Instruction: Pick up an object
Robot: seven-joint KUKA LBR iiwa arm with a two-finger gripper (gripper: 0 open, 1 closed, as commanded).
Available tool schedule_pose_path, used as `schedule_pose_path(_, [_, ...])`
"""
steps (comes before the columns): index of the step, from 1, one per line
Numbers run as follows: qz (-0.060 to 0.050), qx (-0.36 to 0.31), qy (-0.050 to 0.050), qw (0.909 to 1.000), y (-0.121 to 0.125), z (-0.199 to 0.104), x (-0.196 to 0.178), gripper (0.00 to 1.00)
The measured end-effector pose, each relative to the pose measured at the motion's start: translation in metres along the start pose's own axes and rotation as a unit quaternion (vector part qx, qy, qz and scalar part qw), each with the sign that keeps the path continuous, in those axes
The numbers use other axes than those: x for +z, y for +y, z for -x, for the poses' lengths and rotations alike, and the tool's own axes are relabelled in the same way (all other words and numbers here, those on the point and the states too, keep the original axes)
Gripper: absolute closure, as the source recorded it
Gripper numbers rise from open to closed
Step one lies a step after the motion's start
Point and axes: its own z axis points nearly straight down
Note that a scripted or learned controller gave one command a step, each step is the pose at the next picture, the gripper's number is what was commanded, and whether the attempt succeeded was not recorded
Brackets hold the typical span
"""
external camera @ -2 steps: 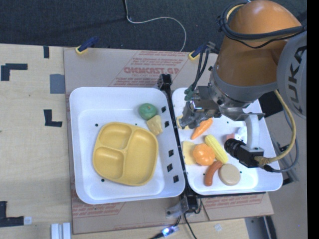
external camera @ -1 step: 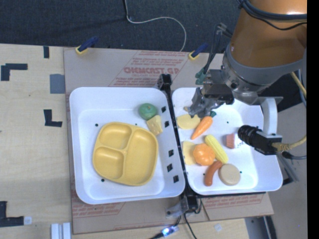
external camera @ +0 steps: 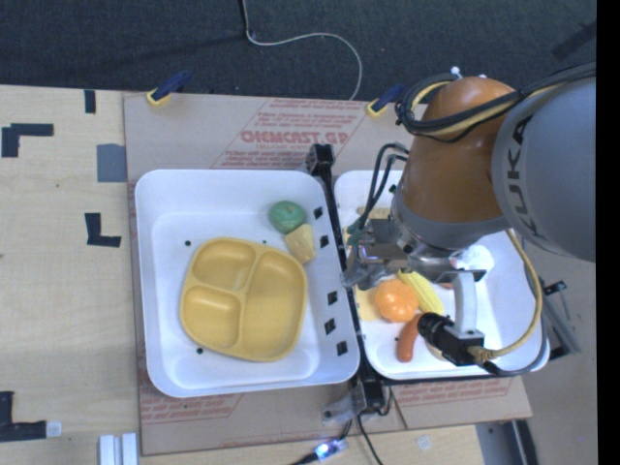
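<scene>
Objects in the two bins, lower centre of frame.
Right bin: orange round fruit (external camera: 394, 301), yellow corn cob (external camera: 423, 290), red sausage (external camera: 408, 339). Left bin: yellow divided tray (external camera: 243, 298), green ball (external camera: 287, 215), pale yellow wedge (external camera: 301, 244).

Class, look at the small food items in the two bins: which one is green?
The round green piece in the left bin, beside the pale yellow wedge; the right bin's items are orange, yellow and red.

Bench (external camera: 58, 260): cardboard sheet (external camera: 281, 134), two white bins (external camera: 155, 289) atop.

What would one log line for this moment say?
arm: over right bin | gripper: above orange fruit | left bin: yellow divided plate, green item
</scene>
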Motion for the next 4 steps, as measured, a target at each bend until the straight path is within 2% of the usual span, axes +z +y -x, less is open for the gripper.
schedule_pose_path(1, [0.007,-0.002,0.001,1.0000,0.002,-0.001,-0.008,0.00])
schedule_pose_path(2, [0.006,-0.002,0.001,1.0000,0.001,-0.002,-0.018,1.00])
schedule_pose_path(3, [0.015,0.001,0.001,0.9999,0.001,0.060,-0.135,1.00])
schedule_pose_path(4, [0.010,-0.007,0.002,0.9999,0.000,-0.023,-0.165,1.00])
